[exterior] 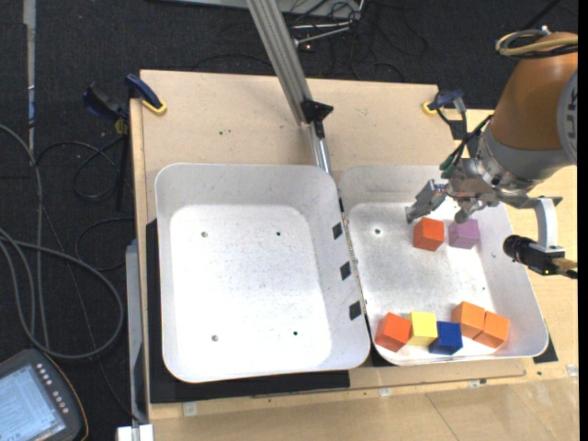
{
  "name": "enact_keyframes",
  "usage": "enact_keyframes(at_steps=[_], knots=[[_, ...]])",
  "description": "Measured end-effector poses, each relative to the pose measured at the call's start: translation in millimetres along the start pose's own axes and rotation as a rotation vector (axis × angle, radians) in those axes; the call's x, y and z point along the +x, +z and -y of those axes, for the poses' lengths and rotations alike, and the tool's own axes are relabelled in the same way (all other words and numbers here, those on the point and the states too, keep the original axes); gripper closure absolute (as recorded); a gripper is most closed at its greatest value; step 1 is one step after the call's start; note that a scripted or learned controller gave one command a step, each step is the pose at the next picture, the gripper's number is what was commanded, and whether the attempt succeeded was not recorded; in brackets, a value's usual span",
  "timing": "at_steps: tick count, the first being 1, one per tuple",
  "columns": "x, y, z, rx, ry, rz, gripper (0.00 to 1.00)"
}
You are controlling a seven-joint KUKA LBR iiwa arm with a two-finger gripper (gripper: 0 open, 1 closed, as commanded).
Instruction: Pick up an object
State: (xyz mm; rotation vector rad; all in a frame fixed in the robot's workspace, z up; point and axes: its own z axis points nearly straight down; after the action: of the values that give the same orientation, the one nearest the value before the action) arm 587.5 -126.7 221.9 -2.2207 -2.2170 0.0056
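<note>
My gripper (pixel 445 209) hangs over the back part of the right bin (pixel 397 274), its two fingers spread open with nothing between them. Just below the fingertips sit an orange cube (pixel 428 234) and a purple cube (pixel 464 233), side by side on the bin floor. The left finger (pixel 422 206) is above the orange cube and the right finger (pixel 468 209) above the purple one. Along the bin's front wall lie a red-orange cube (pixel 394 330), a yellow cube (pixel 424 325), a blue cube (pixel 448 337) and two orange cubes (pixel 472 317) (pixel 495 329).
The left bin (pixel 167 246) lies beside the right one, with black clips on the shared rim (pixel 346 269). A metal pole (pixel 280 49) slants down to the bins' back edge. Clamps grip the bench's back corners (pixel 147 95) (pixel 446 102).
</note>
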Motion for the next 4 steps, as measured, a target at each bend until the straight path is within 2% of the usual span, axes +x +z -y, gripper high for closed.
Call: enact_keyframes(at_steps=[2,3,4], knots=[[-3.7,128.0,2.1,0.0,-0.001,-0.001,0.0],[-4.2,113.9,0.5,-0.006,0.0,0.0,1.0],[2.9,54.5,-5.7,-0.011,-0.005,0.001,1.0]])
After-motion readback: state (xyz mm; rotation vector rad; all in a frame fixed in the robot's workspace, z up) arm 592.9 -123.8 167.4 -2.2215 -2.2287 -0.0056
